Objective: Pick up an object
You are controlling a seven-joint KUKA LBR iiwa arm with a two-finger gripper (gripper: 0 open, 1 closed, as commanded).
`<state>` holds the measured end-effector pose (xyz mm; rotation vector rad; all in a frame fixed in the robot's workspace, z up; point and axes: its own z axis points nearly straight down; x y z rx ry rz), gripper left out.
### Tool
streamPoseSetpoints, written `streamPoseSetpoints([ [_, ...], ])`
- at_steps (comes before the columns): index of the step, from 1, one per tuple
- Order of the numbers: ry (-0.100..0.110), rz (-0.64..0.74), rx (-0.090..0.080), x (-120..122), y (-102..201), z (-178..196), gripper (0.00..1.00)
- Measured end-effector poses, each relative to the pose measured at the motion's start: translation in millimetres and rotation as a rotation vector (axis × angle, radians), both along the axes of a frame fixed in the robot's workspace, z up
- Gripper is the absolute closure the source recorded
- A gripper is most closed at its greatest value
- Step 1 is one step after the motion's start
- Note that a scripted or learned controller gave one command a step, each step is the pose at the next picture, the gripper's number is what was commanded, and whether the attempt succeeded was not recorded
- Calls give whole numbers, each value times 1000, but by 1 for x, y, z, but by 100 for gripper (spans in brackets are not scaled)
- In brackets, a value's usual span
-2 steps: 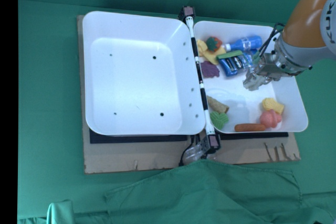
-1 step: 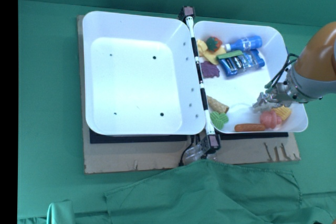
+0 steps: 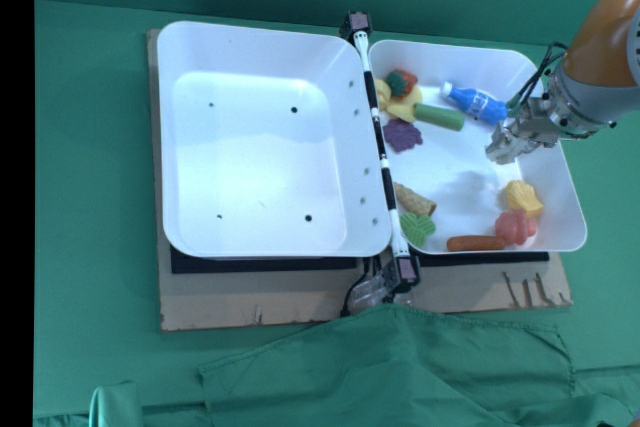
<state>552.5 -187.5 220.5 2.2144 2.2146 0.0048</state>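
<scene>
Tool: your tool (image 3: 503,151) hangs over the right bin (image 3: 560,177), nothing visibly held; whether it is apart or together, you cannot tell.
Objects: toys crowd that bin; the blue bottle (image 3: 474,101) lies just beside the tool, likeliest pick.
Left bin (image 3: 180,130): probably the drop spot.

A single fixed camera looks down on the tabletop (image 3: 90,165) from above at a slant, its gaze tipped toward 12 o'clock, so the far edge of the green cover sits high in the picture. It stands far enough back to take in both white bins whole: the left bin (image 3: 190,55) fills the centre toward 9 o'clock, the right bin (image 3: 480,55) lies toward 3 o'clock (the arm (image 3: 605,35) enters from there). Green cloth (image 3: 400,375) crosses the near edge at 6 o'clock.
</scene>
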Motion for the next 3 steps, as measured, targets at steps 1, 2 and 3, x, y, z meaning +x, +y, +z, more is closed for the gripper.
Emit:
streamPoseSetpoints([
  [1,-1,3,1,86,47,-36,100],
  [2,3,-3,1,148,10,0,100],
  [3,11,0,-9,149,82,-27,100],
])
